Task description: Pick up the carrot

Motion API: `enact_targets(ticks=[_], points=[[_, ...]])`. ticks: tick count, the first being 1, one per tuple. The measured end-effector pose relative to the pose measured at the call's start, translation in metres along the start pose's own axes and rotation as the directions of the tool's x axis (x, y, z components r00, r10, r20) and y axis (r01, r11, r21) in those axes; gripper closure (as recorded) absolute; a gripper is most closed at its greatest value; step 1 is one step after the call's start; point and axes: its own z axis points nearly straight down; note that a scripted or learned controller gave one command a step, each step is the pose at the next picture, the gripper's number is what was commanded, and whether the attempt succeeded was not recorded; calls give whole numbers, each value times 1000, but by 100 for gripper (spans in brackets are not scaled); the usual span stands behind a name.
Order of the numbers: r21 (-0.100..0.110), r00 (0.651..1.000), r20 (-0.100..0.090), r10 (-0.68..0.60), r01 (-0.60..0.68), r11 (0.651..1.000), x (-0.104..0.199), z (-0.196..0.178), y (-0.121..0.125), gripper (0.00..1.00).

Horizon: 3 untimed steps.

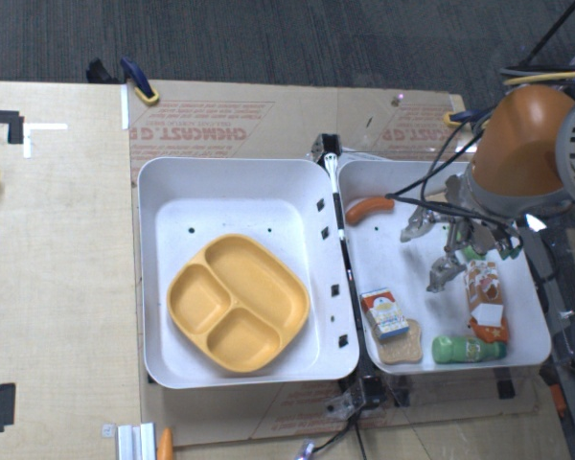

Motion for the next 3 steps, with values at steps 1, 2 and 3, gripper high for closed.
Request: enact_targets(ticks=[1,2,3], points=[[0,1000,4,-23,23,1000,-1,-89,72,0],[0,984,-1,176,-176,984,66,-88,129,0],[-1,985,0,173,-173,985,60,-88,179,0]])
